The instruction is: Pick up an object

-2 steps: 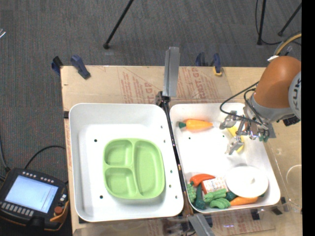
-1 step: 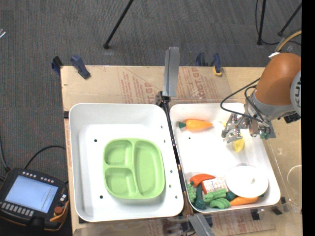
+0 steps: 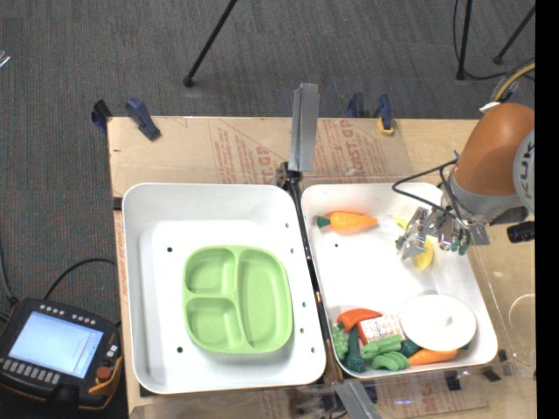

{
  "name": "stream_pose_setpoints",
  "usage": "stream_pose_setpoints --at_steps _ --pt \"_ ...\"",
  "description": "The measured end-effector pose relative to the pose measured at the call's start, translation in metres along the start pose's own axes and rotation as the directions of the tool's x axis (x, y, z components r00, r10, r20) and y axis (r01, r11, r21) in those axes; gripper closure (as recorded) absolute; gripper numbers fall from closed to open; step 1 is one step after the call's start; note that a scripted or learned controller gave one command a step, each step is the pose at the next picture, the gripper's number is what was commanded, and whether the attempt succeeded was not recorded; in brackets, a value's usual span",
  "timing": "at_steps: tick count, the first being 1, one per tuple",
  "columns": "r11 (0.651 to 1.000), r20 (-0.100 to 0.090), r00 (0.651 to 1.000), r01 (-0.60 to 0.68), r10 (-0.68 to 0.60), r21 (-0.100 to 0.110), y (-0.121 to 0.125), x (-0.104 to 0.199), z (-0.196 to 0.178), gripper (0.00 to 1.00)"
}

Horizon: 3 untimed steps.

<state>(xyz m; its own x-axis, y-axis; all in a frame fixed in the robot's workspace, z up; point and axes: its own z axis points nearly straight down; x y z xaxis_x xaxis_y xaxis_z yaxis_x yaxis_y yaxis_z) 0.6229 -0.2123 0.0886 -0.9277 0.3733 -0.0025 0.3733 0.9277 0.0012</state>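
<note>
I see two white bins: the left bin (image 3: 140, 234) carries a green divided plate (image 3: 238, 300), the right bin (image 3: 384, 273) holds the toys. The arm (image 3: 493, 160) reaches in from the right. A white disc (image 3: 438, 321) lies at the near corner beside a heap of vegetables (image 3: 371, 343); an orange carrot (image 3: 351, 222) lies alone at the far side. The gripper (image 3: 426, 241) stands low over a small yellow piece (image 3: 424, 256) — whether the jaws are open or closed I cannot tell. In my judgement, centre on the yellow piece, go down straight, close fully, then lift slowly — the bin wall is near.
</note>
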Motion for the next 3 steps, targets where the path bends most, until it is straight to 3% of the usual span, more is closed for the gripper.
stream_pose_setpoints --at_steps 2,3 --pt "1.0 0.006 1.0 0.002 -0.002 -0.001 0.004 -0.01 -0.011 1.0" --pt "1.0 -0.005 1.0 0.006 -0.006 0.0 -0.008 0.072 0.002 1.0"
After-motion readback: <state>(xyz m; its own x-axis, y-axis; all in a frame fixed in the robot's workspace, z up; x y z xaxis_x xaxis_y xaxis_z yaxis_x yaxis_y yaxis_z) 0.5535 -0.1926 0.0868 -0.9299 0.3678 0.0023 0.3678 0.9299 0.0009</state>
